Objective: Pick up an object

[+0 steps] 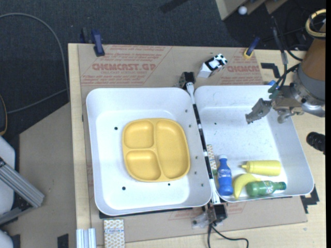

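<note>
Over right bin (289, 138) far half, gripper (269, 111) hovering, fingers spread wide, gripping nothing. Objects clustering at bin's near edge, well apart from gripper: yellow bottle (261, 166) lying crosswise, nearest; banana (242, 183), green bottle (265, 188), blue bottle (224, 176) sitting beyond.

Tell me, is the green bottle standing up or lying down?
Lying down. The green bottle rests on its side along the near wall of the right bin, cap pointing right, beside the banana.
</note>
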Tool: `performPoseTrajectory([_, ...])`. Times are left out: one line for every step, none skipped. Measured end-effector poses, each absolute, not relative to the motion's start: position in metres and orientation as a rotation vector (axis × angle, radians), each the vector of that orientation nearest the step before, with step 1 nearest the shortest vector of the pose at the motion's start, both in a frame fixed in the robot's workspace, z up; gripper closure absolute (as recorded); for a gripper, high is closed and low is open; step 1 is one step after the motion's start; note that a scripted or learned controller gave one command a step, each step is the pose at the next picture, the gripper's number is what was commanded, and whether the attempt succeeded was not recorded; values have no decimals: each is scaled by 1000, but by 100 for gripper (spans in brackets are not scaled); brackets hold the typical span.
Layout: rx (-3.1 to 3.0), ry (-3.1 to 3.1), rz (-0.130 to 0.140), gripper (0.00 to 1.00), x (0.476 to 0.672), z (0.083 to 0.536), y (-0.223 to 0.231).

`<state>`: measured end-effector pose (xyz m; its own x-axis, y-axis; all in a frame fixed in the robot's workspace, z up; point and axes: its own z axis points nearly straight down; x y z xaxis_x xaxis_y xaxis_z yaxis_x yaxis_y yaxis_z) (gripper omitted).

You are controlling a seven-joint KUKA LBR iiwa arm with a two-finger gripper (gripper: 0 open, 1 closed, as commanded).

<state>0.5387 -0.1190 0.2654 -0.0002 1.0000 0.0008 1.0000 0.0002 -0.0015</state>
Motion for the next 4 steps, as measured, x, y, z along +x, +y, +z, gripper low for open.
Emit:
performPoseTrajectory([-2220, -2221, 1, 0, 529, 184, -46])
performPoseTrajectory([-2222, -2219, 2, 0, 512, 110, -99])
performPoseTrajectory([-2224, -2222, 0, 0, 548, 84, -163])
performPoseTrajectory([-2226, -2223, -1, 0, 527, 224, -209])
